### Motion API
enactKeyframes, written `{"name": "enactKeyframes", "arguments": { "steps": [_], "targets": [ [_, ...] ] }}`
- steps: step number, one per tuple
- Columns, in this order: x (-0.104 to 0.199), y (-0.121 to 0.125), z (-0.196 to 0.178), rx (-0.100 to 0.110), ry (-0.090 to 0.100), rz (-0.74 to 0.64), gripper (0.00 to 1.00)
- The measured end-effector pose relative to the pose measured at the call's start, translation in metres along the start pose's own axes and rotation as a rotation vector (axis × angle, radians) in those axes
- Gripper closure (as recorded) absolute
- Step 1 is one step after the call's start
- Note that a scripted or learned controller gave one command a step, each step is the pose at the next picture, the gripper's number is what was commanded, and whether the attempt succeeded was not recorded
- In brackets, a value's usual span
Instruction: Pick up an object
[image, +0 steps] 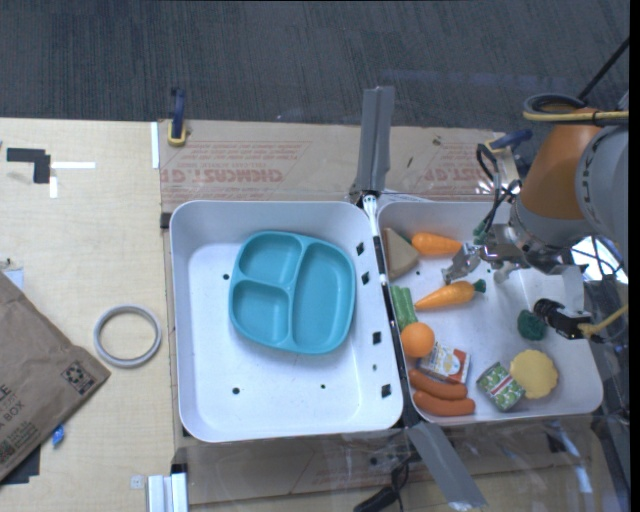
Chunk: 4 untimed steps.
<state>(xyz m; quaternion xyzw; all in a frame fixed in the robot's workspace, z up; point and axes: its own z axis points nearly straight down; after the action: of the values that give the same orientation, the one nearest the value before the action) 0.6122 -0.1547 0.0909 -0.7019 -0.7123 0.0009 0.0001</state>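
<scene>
A robot arm's gripper (468, 262) is hovering in the right-hand bin (585, 400), jaws seemingly parted and holding nothing, just above a toy carrot (447, 295) that is lying below-left of it, long axis running left-right, slightly tilted.

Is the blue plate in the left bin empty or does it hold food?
Empty. All three compartments of the blue plate show bare blue.

Toy carrot (447, 295) lying slantwise in right bin (500, 395)
</scene>
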Motion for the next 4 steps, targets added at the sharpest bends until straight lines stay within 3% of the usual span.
{"name": "enactKeyframes", "arguments": {
  "steps": [1,2,3,4],
  "targets": [
    [0.052,-0.015,-0.001,0.000,0.001,0.045,0.00],
    [0.051,-0.015,-0.009,0.001,0.000,0.047,1.00],
    [0.044,-0.098,-0.001,-0.002,0.001,-0.405,1.00],
    [0.076,-0.083,-0.128,-0.003,0.000,-0.581,1.00]
  ]
}}
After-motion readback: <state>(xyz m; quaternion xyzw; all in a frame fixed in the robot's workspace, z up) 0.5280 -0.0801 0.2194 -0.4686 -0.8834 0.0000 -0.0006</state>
